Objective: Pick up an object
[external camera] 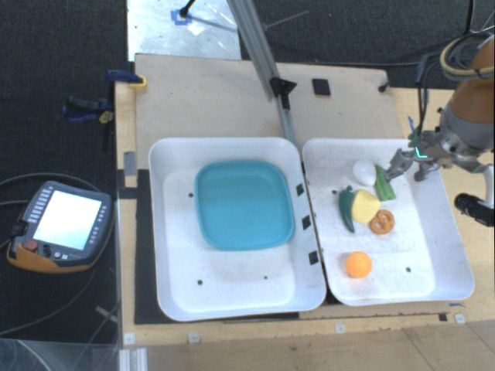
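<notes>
We cannot tell how the gripper [408, 161] is set; it hangs over the right bin's [433, 284] far right part, carrying nothing we can see. Just left of it lie a green vegetable [384, 184] and a white egg-shaped piece [363, 168]; nearer, a yellow-green pepper [357, 207], a brown pretzel [381, 222] and an orange ball [358, 264]. We judge this the approach step: next, centre over one item and descend. The left bin [178, 284] holds a blue tray [244, 205].

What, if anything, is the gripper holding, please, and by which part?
Nothing is seen held. The gripper sits over the right bin, near the green piece, with nothing visible between its fingers.
</notes>
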### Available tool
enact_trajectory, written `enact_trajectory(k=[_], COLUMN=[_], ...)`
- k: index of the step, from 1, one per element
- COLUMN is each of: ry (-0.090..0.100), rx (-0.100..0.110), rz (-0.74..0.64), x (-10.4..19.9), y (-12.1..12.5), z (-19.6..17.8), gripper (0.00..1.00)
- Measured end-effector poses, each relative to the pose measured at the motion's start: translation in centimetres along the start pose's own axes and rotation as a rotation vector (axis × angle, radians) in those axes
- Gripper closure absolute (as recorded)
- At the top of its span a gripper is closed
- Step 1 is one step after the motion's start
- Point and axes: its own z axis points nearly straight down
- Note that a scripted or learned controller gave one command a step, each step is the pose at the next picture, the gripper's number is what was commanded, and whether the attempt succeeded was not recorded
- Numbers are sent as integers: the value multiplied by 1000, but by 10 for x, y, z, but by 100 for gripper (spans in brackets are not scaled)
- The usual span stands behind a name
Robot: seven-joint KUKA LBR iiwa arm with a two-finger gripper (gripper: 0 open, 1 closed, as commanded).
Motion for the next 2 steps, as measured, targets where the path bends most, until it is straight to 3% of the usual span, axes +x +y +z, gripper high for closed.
enact_trajectory(k=[1,2], ry=[0,1], rx=[0,3], rz=[0,0], x=[0,-1], y=[0,4], z=[0,43], gripper=[0,0])
